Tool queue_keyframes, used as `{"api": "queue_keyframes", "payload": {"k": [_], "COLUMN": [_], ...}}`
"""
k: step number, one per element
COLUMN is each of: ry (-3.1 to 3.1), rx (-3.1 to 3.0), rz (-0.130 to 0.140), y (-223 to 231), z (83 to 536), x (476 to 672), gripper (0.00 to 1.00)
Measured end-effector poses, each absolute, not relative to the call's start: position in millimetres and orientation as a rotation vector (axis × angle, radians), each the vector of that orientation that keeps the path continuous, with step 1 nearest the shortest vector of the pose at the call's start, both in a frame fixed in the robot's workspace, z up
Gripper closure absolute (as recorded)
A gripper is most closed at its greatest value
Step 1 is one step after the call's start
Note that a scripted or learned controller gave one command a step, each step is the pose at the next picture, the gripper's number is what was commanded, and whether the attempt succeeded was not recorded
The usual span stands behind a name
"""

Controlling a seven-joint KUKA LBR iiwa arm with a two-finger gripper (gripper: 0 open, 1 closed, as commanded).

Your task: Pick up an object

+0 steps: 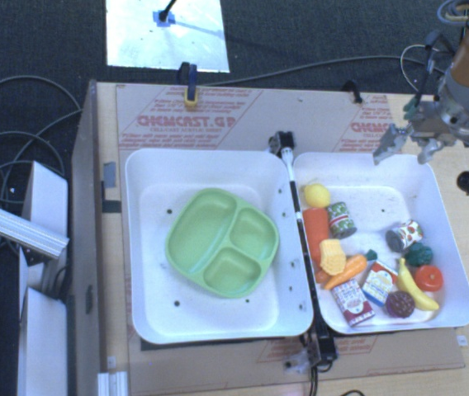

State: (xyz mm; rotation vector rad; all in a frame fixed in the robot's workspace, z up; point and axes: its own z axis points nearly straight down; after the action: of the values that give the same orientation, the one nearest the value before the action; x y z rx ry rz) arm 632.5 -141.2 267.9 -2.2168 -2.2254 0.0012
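Far to the left of the pincer and lower in the camera view, the left white plastic bin (148, 221) holds a single thing: a pale green plastic divided plate (222, 242) with three compartments, lying flat and bare.

Nearer, just below and left of the pincer, the right white plastic bin (445, 213) holds all the small toy food. Closest to the pincer on its left side lies a round yellow toy lemon (317, 195), with a small green-and-red labelled can (341, 219) just beside it. Below those sit a long orange-red block (316, 229) along the bin's left wall, a yellow crinkled piece (332, 256), an orange toy carrot (347, 271) lying aslant, and two small red-and-white cartons (352, 302). Straight below the pincer are a tipped silver can (403, 235), a dark green lump (419, 255), a red toy tomato (428, 278), a yellow toy banana (414, 285) running up and down the view, and a dark round piece (399, 304).

The two-finger gripper (406, 143) hangs above the bin's upper right rim, its fingers spread wide and nothing between them. No object is picked yet. The likeliest targets lie below and slightly left; the silver can looks nearest.
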Motion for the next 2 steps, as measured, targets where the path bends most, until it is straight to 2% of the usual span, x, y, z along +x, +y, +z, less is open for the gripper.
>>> {"api": "queue_keyframes", "payload": {"k": [1, 2], "ry": [-2.22, -2.224], "rx": [-2.217, -2.217], "rz": [0.005, 0.0], "y": [-161.3, -109.0], "z": [140.1, 83.4], "x": [581.5, 541.4], "gripper": [0.0, 0.0]}}
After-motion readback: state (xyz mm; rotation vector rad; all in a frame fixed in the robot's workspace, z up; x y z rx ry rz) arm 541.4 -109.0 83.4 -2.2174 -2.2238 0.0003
